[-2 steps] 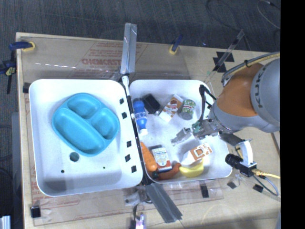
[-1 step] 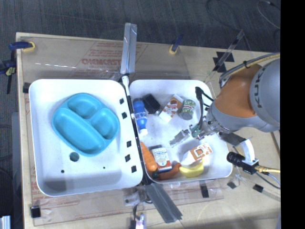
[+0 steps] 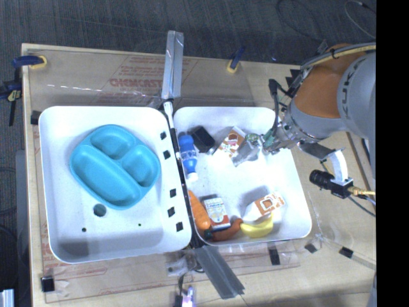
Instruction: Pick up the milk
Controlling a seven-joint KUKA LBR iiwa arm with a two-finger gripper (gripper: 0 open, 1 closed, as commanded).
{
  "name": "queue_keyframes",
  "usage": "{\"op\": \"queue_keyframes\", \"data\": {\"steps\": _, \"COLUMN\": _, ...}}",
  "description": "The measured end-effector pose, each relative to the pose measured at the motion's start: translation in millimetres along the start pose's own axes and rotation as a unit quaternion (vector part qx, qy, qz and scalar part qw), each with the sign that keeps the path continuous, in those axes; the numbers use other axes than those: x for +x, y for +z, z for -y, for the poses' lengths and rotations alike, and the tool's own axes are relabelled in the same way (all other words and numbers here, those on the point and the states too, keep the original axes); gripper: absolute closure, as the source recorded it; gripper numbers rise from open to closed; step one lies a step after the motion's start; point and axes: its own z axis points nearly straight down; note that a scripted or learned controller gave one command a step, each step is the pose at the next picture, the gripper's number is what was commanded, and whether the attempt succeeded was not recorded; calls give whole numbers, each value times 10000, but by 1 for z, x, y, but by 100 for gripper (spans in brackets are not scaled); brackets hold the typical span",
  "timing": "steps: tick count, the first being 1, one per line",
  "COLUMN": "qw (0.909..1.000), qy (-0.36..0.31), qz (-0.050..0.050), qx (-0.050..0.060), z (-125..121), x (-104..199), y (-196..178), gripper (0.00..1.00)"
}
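I am seeing the jaws [image 3: 252, 147] hanging in the upper part of the right bin [image 3: 300, 197], right beside a small milk carton [image 3: 231, 143]; I cannot tell how they stand. Another carton [image 3: 269, 204] is lying lower right, beside a banana [image 3: 257, 228].

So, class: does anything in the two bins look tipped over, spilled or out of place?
No spill shows. In the right bin things lie jumbled: the blue bottle on its side by the divider, a small carton tilted over the banana. The blue tray sits askew in the left bin.
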Motion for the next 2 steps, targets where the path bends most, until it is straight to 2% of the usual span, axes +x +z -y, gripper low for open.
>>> {"op": "queue_keyframes", "data": {"steps": 1, "qw": 9934, "qy": 1146, "qz": 5, "qx": 8, "z": -5, "x": -2, "y": -30, "gripper": 0}}
{"op": "queue_keyframes", "data": {"steps": 2, "qw": 9989, "qy": 472, "qz": -7, "qx": 12, "z": 58, "x": 17, "y": 17, "gripper": 0}}
